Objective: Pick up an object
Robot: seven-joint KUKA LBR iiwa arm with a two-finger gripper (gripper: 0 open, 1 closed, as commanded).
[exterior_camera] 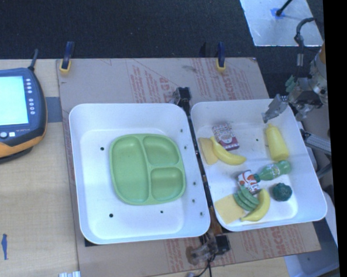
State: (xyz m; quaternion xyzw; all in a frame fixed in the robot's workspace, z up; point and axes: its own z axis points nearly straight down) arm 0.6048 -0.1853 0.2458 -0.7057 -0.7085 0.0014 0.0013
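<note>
The right bin (301, 212) holds several toy foods. A red and white packet (225, 135) lies at its back left, with a banana (228, 155) and a yellow wedge (207, 151) in front of it. A long yellow piece (276, 143) lies by the right wall. Nearer the front are a green bottle (273, 171), a small red and white can (247, 182), green pea pods (245, 198), a second banana (260, 206), another yellow wedge (225, 208) and a dark green broccoli (282, 191). My gripper (286, 106) hangs over the bin's back right corner, above the long yellow piece, holding nothing I can see.
The left bin (96, 221) carries a green divided plate (147, 167). A tablet with an orange casing (11, 113) rests on the bench at far left. Clamps (66, 58) (220, 56) grip the back edge of the cardboard under the bins.
</note>
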